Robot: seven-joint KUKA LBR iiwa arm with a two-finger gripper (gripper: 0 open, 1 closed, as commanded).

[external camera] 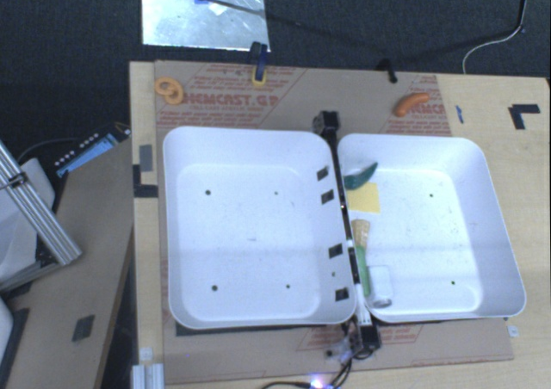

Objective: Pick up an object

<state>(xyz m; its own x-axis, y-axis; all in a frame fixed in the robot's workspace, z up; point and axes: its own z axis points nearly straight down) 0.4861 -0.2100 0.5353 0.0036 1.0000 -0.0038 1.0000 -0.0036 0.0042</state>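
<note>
The gripper's state could not be told, and nothing could be said to be held. The things to pick lay in the right bin [482,206], crowded along its left wall by the divider. From the far end toward the near end they were a teal curved piece [362,175], a flat yellow square [362,198] just beside it, a small tan piece [360,229], a thin green stick [365,265] and a pale clear-looking lump [380,286].

All looked small and light. The yellow square looked thin and lay flat, so it would likely be hard to get fingers under. The teal piece stood a little prouder and seemed the easier grip, pinched across its narrow width. The wall left little room on that side.

The left bin [250,232] sat alongside. An orange sausage-shaped thing [411,103] and an orange ring [170,90] lay on the board beyond the bins.
</note>
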